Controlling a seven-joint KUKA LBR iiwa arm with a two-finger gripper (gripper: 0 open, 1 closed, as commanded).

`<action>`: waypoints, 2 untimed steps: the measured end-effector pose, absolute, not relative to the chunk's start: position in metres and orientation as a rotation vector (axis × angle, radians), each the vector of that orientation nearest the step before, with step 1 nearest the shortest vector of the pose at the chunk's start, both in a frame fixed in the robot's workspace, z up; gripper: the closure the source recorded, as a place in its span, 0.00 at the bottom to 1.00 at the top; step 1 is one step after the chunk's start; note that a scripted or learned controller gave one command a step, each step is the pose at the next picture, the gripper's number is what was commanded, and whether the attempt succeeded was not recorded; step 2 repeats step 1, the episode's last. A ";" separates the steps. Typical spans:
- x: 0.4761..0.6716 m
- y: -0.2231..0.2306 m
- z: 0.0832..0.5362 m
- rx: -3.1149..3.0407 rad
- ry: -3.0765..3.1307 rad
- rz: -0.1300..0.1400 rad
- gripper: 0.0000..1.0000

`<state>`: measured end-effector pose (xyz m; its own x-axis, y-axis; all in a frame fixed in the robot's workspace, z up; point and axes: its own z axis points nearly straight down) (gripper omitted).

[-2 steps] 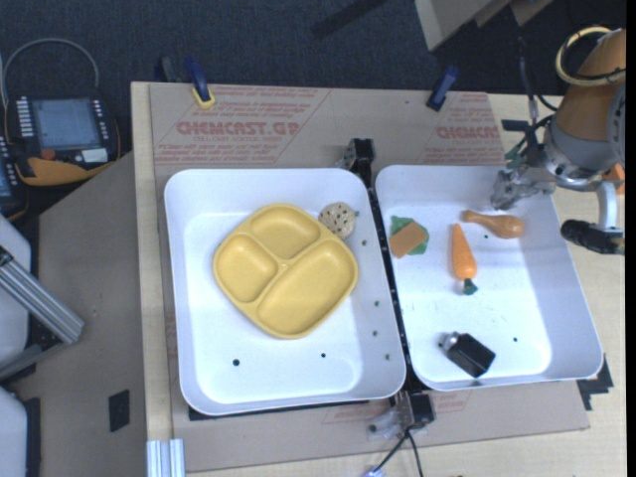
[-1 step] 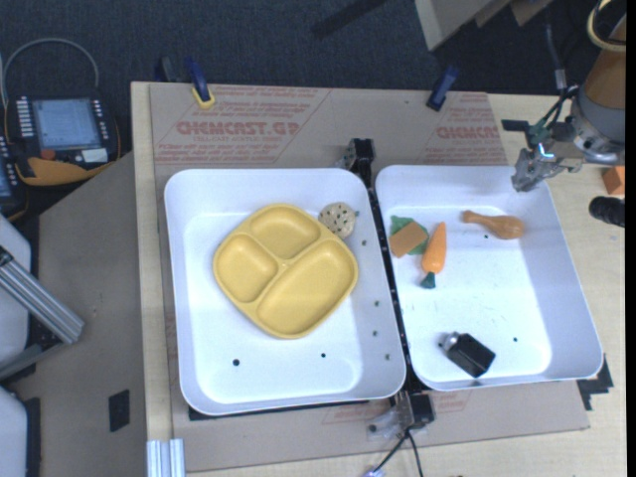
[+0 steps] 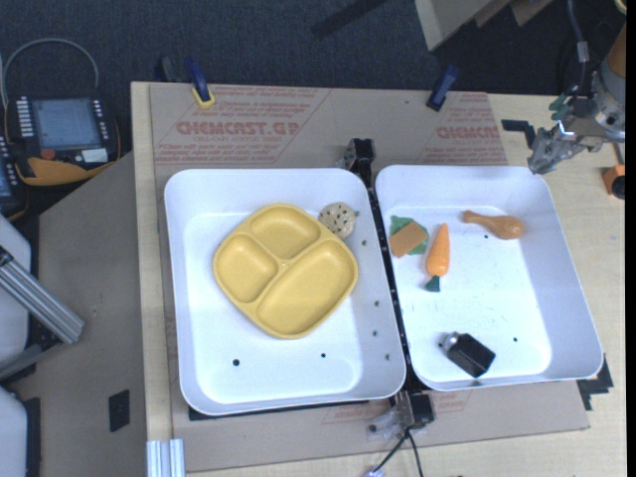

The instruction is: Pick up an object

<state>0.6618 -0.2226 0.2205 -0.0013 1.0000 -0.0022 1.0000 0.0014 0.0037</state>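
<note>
- Presently the end effector is seen at the upper right, over the surface just outside the far right corner of the right bin; nothing is seen between its fingers, and how far they are parted cannot be told at this size.
- No object has been picked yet; candidates are all lying in the bins.
- Right bin contents: toy carrot, orange with a green stub, near the left middle; a wedge-shaped orange and green toy food touching or just beside the carrot; a tan drumstick-shaped toy toward the far side; a small black block near the front edge.
- Left bin: a yellow divided plate with a cookie against its far right rim.
- Handling, judged: the carrot is probably light, stiff plastic with a smooth, somewhat slippery skin; a grip across its thick middle, jaws set square to its long axis, is judged best. The tapered tip would likely squirt out.
- The drumstick lies nearest the end effector and well apart from the others, so it is judged the easier target; hold at the bulb end.
- Writing: "CHEMCAST" is printed in red on the brown sheet under the bins, repeated; remaining letters are not legible.
</note>
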 end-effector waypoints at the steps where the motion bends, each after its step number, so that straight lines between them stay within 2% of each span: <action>1: 0.661 -0.224 0.263 2.216 2.219 0.003 1.00; 2: 0.661 -0.224 0.263 2.216 2.219 0.003 1.00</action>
